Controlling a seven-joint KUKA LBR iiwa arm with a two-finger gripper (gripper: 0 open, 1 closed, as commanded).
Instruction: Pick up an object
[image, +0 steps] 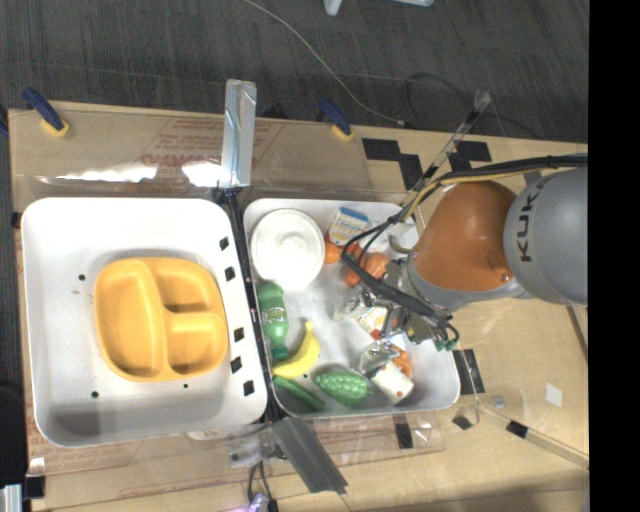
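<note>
Start at the near side of the right bin (432, 402). A bumpy green toy (343, 385) lies there by the near wall, and a yellow banana (300, 358) sits just beside it. A little white and orange thing (393, 380) lies close by on the other side. The claw (383, 335) is low in this bin, just past that little thing, in the middle of a messy pile of small bits. You cannot tell if the claw is wide or narrow, because wires and clutter hide its tip. You also cannot see anything held in it, so I think the pick is not done yet. To do this step well, choose one thing, and the little white and orange thing looks like the closest. Go straight down over it, and close only when it sits in the middle of the claw. Go slowly, so you do not push it into the wall or under the other toys. A bit farther, a green bottle (272, 318) lies by the wall between the bins. Farther still, an orange thing (372, 265) and a round white bowl (288, 243) sit near the far wall. They have more room around them, so try them if the pile is too tight. The left bin (50, 300) has a yellow tray (160, 317), well away from the claw.
</note>
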